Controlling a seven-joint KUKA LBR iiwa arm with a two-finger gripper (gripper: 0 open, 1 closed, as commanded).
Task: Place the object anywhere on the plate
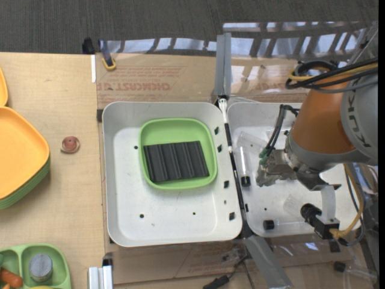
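A green square plate (175, 128) lies in the left white bin (174, 221). A dark grey ribbed rectangular object (177, 161) rests flat on the plate and covers most of its middle. My gripper (269, 174) hangs over the right white bin (289, 224), near that bin's left side, below the orange wrist band (322, 125). It is well apart from the plate, with the divider between the bins in between. I see nothing held at the gripper.
Stacked orange plates (18, 155) and a small red knob (70, 144) sit on the wooden bench at left. A green compartment tray (33, 267) is at the bottom left. Cables (313, 71) loop behind the arm. Small black bits (245, 180) lie in the right bin.
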